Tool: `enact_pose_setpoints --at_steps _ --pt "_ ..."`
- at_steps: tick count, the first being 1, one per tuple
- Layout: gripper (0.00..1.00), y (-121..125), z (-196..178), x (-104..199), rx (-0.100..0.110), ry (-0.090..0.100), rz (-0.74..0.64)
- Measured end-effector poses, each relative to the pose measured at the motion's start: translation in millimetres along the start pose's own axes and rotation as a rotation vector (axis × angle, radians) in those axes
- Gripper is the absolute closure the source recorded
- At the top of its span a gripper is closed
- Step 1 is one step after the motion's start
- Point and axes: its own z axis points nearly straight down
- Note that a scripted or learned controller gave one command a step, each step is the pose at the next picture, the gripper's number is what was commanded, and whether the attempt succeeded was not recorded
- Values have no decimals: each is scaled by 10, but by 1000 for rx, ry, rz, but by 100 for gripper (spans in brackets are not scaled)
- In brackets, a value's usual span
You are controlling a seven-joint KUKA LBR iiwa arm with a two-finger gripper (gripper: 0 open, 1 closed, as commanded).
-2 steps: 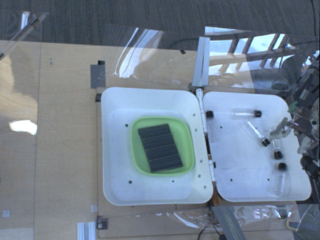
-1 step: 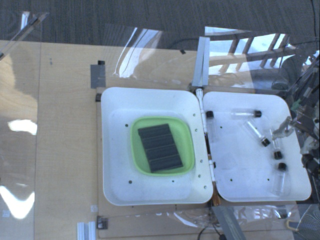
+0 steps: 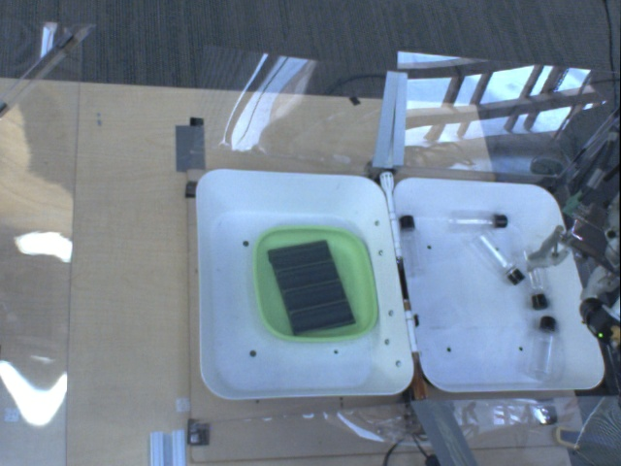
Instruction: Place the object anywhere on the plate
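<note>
Both white bins sit side by side; the left bin [image 3: 223, 357] holds a green plate [image 3: 267, 260] carrying a dark ridged block [image 3: 310, 286]. Right of the plate, clear black-capped vials [image 3: 475, 222] lie scattered beside the gripper [image 3: 545, 252], grip state unclear.

The arm [image 3: 594, 223] enters at the far right of the camera view, over the right-hand rim of the right bin [image 3: 466, 194], with most of its structure cut off by the frame edge. The gripper [image 3: 545, 250] extends leftward from the wrist, above the right part of that bin's floor. Its pale metallic fingers [image 3: 539, 255] point toward the bin's centre. The view is too coarse to show the finger spacing or any contact. Dark wrist hardware sits just beyond the bin's right rim.
</note>
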Motion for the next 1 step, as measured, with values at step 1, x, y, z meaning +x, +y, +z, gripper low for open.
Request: enact_pose_setpoints --at_steps 1 --pt "0 54 44 4 1 -1 36"
